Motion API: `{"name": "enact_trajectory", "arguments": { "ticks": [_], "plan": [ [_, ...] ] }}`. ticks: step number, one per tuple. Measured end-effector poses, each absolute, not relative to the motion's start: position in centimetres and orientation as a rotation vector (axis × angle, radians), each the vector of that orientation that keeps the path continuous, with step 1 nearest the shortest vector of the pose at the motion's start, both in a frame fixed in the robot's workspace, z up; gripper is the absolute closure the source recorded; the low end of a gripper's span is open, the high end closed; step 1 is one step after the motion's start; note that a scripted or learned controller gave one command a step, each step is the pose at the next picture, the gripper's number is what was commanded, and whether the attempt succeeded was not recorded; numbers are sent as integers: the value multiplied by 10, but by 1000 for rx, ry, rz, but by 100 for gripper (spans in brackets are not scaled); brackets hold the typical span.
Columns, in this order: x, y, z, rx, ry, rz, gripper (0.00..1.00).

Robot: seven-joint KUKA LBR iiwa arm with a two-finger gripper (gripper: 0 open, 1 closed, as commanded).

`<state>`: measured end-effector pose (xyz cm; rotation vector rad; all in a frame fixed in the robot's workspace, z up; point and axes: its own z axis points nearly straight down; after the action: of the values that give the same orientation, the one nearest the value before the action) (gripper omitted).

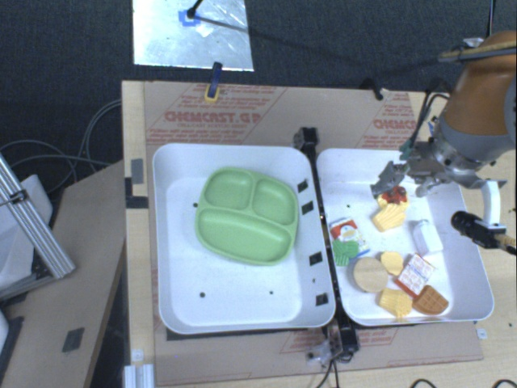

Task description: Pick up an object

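- Gripper [397, 186] hangs low over the right bin [472, 297], its tips around a small red object [395, 195]; whether the jaws pinch it I cannot tell.
- Yellow corn-like toy [390, 216] lies just beside that red piece.
- Green divided plate [246, 215] sits in the left bin [174, 297].

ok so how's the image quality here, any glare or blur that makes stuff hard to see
Camera view: soft overall, fine detail lost; the foil sheet at the top glares bright; the white right bin is evenly lit with faint shadows; the small items near the tool are blurry, so its state is unclear; the green tray reads cleanly.
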<state>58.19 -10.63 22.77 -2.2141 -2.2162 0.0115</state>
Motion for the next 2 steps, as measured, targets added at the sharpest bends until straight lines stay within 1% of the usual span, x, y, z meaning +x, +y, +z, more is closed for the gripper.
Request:
{"name": "enact_trajectory", "arguments": {
  "ticks": [1,2],
  "plan": [
    [584,-106,235,-2219,-2226,-1,0],
    [577,-107,176,-2220,-2222,0,0]
  ]
}}
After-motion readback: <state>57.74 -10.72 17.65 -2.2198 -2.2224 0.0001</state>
